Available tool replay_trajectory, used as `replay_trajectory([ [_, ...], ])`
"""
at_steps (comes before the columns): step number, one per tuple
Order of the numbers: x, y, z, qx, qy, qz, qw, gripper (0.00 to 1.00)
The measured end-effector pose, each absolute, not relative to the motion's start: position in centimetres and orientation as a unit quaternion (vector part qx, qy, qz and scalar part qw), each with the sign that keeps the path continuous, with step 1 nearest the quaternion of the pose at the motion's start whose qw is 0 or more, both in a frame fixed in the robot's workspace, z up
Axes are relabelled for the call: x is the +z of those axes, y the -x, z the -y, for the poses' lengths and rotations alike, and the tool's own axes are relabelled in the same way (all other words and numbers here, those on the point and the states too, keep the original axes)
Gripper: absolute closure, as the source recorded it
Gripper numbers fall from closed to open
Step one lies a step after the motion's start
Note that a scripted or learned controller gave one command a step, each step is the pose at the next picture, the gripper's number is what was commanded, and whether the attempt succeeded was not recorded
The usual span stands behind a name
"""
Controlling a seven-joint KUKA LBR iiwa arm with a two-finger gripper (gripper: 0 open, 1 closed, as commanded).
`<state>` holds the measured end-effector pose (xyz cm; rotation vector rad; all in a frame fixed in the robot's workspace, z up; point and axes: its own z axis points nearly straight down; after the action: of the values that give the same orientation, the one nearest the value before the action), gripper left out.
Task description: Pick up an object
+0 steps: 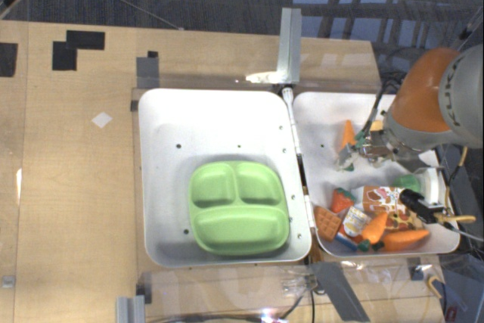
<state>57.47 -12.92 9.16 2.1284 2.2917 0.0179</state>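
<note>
The left bin (162,132) holds one green divided plate (238,206) with three sections. The right bin (321,117) holds a pile of toy food along its near side: one waffle piece (327,222), one strawberry (342,200), one printed box (381,200), one small carrot (376,228) and one long carrot (406,237). A further orange piece (347,134) lies apart, nearer the far side. The gripper (350,156) hangs just beside this piece, low in the bin; I cannot tell how wide it is open or whether it has hold of anything.
</note>
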Motion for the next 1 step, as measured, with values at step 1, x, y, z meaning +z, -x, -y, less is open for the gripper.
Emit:
replay_trajectory([
  [1,9.03,-62.24,10.58,0.0052,-0.683,-0.731,0.006,0.0],
])
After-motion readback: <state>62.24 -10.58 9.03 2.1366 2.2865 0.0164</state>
